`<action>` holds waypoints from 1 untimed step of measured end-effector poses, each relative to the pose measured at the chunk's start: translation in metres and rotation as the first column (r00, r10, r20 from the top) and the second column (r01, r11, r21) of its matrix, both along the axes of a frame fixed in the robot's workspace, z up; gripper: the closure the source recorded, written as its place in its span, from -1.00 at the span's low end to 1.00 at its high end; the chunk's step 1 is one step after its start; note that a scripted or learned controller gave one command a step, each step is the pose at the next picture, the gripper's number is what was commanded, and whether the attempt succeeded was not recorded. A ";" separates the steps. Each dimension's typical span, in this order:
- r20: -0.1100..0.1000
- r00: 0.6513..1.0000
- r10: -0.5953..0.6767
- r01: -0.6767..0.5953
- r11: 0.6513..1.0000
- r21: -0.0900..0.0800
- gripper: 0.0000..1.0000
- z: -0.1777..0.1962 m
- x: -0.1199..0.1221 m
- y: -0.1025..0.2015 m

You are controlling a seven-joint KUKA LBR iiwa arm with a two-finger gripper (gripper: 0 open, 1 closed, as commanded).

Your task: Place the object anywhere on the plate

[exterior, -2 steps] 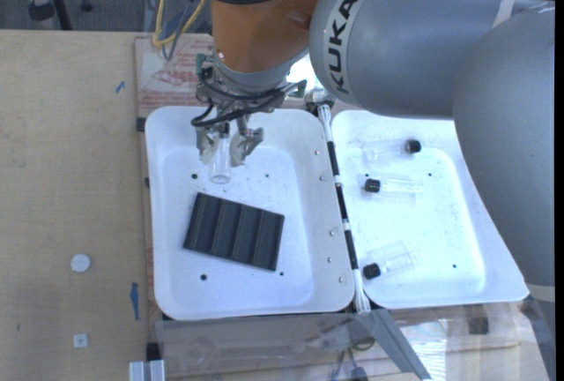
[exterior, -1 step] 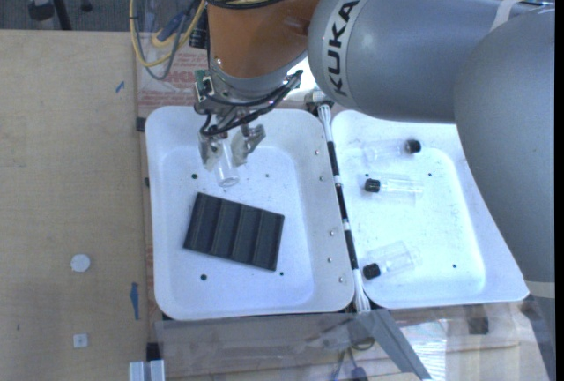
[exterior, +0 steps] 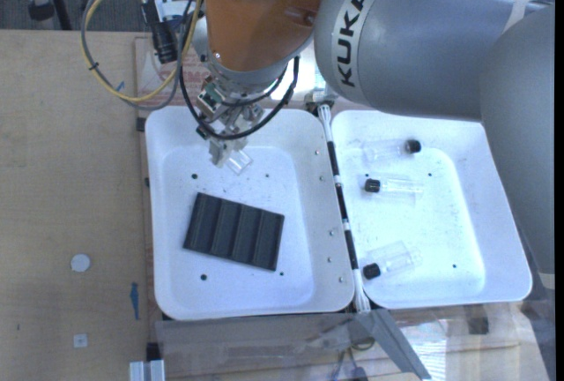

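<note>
1. Arm (exterior: 414, 35) reaching in from the right, wrist pointing down over the left bin (exterior: 167, 282).
2. Right bin (exterior: 502, 282) bearing three clear vials (exterior: 392, 186) with black caps.
3. Dark ridged plate (exterior: 234, 231) lying flat in the left bin.
4. Gripper (exterior: 227, 154) above the bin's far part, apparently clasping a clear vial (exterior: 236, 160) between its fingertips, short of the plate.

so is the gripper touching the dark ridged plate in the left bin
Apart. The camera view shows bare white bin floor between the gripper and the dark ridged plate, which lies flat nearer the front of the left bin.
</note>
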State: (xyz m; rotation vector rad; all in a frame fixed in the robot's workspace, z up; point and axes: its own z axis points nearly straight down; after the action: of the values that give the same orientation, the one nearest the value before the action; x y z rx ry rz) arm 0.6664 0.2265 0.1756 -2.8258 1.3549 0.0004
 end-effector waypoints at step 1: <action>-0.004 0.997 -0.076 0.076 0.997 -0.002 1.00 -0.023 0.000 -0.001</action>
State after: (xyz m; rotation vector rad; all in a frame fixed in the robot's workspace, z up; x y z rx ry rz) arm 0.6666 0.2252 0.1530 -2.7758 1.4626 0.0039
